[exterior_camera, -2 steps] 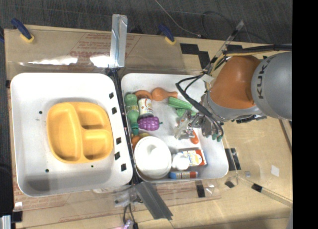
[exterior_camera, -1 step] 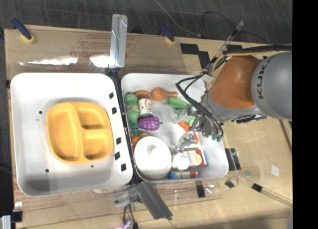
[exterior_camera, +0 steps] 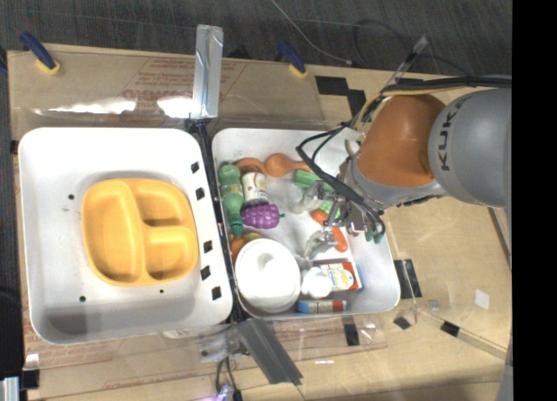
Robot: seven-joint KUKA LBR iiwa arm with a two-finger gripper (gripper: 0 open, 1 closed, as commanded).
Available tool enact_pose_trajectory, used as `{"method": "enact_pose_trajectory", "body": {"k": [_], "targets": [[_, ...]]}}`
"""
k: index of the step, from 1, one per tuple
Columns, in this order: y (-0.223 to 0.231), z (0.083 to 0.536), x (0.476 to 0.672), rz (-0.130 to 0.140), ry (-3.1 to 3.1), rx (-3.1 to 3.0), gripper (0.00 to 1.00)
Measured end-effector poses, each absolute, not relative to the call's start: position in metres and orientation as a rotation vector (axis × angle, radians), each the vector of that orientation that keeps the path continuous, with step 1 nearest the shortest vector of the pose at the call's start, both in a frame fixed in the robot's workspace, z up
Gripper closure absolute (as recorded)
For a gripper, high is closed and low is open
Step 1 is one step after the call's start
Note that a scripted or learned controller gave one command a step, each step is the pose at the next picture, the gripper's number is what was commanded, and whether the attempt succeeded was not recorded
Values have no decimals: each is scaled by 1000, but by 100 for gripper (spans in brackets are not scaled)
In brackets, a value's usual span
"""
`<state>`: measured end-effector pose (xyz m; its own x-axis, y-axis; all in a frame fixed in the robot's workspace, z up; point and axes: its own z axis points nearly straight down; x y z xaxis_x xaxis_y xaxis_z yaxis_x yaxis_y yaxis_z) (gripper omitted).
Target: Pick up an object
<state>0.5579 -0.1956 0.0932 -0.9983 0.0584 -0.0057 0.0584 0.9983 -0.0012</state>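
Note:
The right bin (exterior_camera: pixel 383 277) holds a jumble of small items: purple grapes (exterior_camera: pixel 260 214), a green bottle (exterior_camera: pixel 231 189), a small can (exterior_camera: pixel 253 185), an orange piece (exterior_camera: pixel 280 164), a white bowl (exterior_camera: pixel 267 272), a white-and-orange carton (exterior_camera: pixel 338 277) and a marker (exterior_camera: pixel 320 307). My gripper (exterior_camera: pixel 333 221) hangs low over the bin's right half, just above the carton and beside small orange and green pieces (exterior_camera: pixel 320 210). The grey arm with its orange band (exterior_camera: pixel 398 140) reaches in from the right and covers the wrist.
In the left bin (exterior_camera: pixel 52 156) lies a yellow divided tray (exterior_camera: pixel 139 228). A metal bracket (exterior_camera: pixel 207 69) stands at the back between the bins. Black cables (exterior_camera: pixel 326 143) loop over the right bin's back rim. Cardboard covers the bench around both bins.

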Motion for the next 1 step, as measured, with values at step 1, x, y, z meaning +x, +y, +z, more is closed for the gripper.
{"method": "enact_pose_trajectory", "body": {"k": [1], "targets": [[-208, 93, 539, 1, 3138, 125, 0]]}}
